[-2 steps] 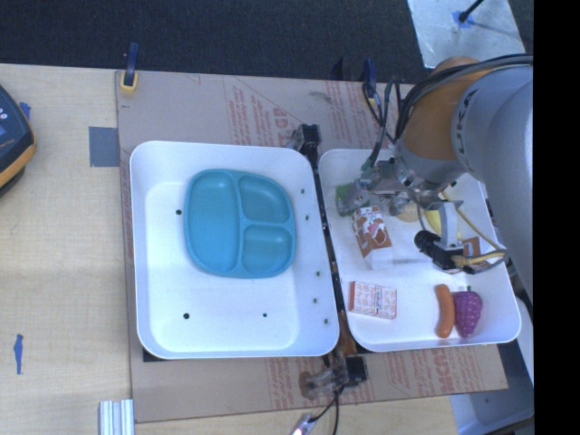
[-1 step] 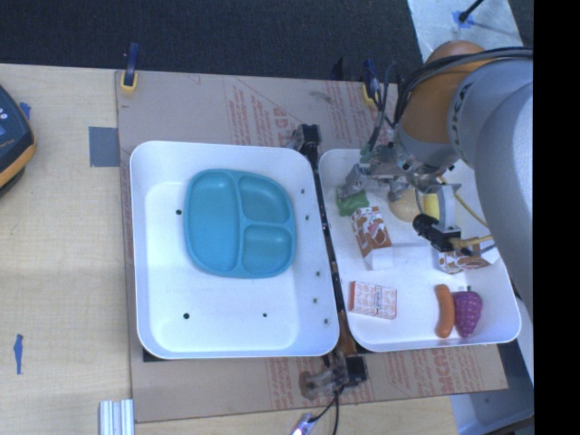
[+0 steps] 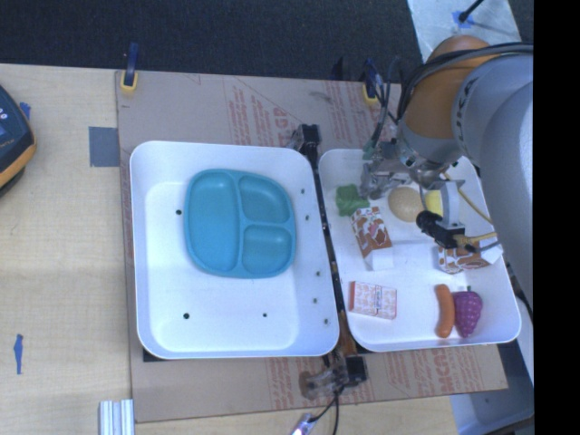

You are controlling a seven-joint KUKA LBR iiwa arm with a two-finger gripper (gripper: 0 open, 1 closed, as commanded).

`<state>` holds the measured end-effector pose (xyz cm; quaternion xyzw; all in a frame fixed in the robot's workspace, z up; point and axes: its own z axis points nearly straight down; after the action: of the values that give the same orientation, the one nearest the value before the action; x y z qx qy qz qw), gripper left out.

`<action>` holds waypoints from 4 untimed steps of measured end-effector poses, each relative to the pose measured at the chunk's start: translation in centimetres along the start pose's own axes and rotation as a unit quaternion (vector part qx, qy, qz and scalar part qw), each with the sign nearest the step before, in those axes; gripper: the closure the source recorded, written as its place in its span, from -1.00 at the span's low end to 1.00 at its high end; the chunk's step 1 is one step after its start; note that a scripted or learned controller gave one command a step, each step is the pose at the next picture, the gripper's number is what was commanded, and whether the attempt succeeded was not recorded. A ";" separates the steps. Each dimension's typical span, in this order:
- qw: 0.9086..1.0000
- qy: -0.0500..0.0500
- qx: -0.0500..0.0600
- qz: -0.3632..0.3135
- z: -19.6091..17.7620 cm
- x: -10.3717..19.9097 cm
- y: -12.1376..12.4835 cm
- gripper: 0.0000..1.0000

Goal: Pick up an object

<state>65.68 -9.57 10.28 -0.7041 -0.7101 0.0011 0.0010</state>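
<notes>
My gripper (image 3: 374,187) hangs low over the back left of the right bin (image 3: 412,333), just right of a small green object (image 3: 348,198) and above a brown and white carton (image 3: 371,230). A pale yellow egg-like object (image 3: 405,204) lies just to its right. Nothing shows between the fingers. Further toward the front lie a pink and white packet (image 3: 373,299), an orange sausage (image 3: 443,311) and a purple bunch of grapes (image 3: 468,312). A brown and white wrapper (image 3: 460,260) sits at the right side.
The left bin (image 3: 154,243) holds a blue divided plate (image 3: 240,222). A yellow and black device (image 3: 13,143) lies at the bench's far left. The arm's orange band (image 3: 449,84) and grey body cover the right bin's back right corner.
</notes>
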 end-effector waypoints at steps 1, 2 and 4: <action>1.000 0.000 0.000 0.000 0.0 0.0 0.0 -1.00; 1.000 0.000 0.001 0.001 1.1 0.1 -0.1 -1.00; 1.000 0.000 0.001 0.002 1.1 0.4 -0.1 -1.00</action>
<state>65.62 -9.21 9.21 -0.7056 -0.7086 0.0014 0.0018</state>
